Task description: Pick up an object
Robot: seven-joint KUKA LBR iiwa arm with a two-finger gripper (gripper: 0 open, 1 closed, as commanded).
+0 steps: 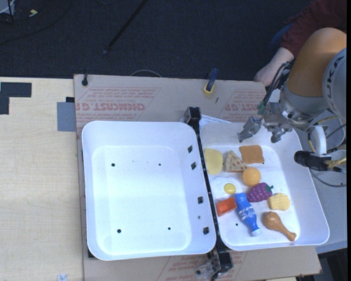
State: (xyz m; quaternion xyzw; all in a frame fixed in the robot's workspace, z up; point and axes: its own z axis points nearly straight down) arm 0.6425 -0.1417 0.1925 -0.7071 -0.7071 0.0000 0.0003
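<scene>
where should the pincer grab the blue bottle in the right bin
Probably across the middle of the blue bottle, coming straight down. It lies flat and slanted, so the pincer should close across its narrow width; the carrot piece crowds its left side.

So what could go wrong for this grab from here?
1. The toys in the right bin are crowded: the orange ball, purple grapes and blue bottle lie close together, so the claw could nudge neighbours or catch two.
2. The claw sits near the bin's far rim, above the toast slice; descending there risks clipping the rim.
</scene>
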